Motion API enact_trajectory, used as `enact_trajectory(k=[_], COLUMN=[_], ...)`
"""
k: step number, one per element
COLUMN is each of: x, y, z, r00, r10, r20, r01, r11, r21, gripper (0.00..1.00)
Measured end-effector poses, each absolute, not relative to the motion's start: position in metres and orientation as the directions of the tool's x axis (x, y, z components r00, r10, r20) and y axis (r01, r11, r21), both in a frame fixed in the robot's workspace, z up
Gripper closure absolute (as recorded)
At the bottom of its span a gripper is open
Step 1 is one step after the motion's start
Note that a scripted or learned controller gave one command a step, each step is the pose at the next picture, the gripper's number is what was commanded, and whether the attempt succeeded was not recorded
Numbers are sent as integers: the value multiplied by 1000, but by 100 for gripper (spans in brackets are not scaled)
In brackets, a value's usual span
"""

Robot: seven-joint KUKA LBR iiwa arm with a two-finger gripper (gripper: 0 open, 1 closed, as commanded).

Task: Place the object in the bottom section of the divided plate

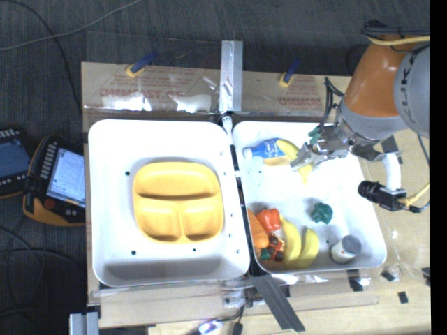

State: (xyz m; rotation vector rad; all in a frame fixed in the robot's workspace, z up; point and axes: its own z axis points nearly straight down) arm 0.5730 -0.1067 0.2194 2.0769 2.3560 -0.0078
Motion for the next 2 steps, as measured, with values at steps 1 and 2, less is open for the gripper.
enact_trajectory(k=[1, 2], x=[551, 539], y=[-47, 65], z=[233, 182], r00=[-99, -24], r10=[995, 1000], r20=[0, -1], r01=[995, 1000], r11=[99, 24], r21=[-3, -4], gripper=[100, 100])
